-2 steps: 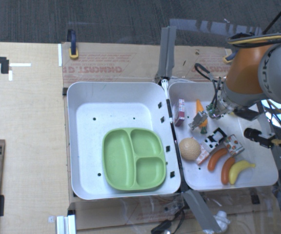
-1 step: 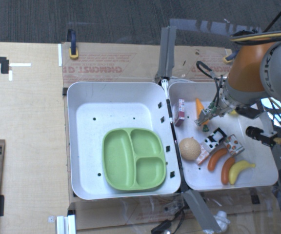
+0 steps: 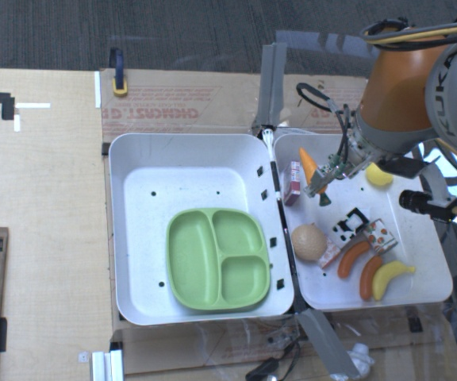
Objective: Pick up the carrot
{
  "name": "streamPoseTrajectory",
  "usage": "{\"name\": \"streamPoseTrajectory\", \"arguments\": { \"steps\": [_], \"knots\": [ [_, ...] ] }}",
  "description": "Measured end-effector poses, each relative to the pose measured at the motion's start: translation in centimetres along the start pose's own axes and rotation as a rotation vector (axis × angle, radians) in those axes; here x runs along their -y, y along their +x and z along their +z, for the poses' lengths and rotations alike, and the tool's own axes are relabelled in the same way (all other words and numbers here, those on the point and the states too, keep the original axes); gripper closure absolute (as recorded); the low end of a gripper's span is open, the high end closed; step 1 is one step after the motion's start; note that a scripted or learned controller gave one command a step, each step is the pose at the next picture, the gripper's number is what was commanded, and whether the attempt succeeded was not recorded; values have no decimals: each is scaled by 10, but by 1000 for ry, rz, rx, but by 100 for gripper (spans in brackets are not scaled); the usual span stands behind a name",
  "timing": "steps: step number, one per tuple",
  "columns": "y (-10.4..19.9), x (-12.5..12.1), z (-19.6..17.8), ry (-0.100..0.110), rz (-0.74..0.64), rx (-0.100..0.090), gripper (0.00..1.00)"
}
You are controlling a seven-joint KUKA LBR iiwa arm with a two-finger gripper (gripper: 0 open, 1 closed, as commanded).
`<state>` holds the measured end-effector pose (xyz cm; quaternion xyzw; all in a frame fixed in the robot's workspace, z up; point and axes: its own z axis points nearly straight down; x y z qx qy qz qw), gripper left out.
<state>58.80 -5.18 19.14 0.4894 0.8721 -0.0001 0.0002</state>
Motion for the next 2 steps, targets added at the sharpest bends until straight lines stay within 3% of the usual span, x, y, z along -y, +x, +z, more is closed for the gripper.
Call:
{"name": "streamPoseTrajectory", "arguments": {
  "steps": [1,2],
  "knots": [
    [0,0,0,0,0,0,0],
    [-41,33,63,0,-92,-1,0]
  ]
}}
